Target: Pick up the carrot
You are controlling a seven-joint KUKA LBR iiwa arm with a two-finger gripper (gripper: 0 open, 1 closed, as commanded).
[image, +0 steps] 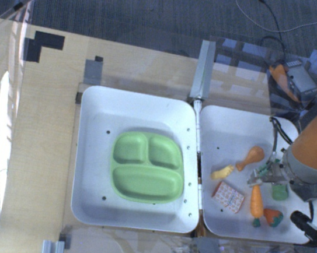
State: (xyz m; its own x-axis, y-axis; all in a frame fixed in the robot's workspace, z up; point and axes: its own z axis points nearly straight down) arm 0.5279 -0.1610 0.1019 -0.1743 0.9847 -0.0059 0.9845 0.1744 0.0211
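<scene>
A green divided plate [147,167] lies in the left bin [94,143] on the desk [31,151]. In the right bin [235,125], left to right: a yellow piece [222,173] left of the carrot, a waffle-like square [228,196] also to its left, a drumstick [251,158] up-left of it. The carrot [257,202] lies near the bin's front, tip toward the rear. The tool [265,173] hangs just above the carrot's tip; whether it is open or closed cannot be told. A strawberry-like piece [272,216] sits just right of the carrot.
</scene>
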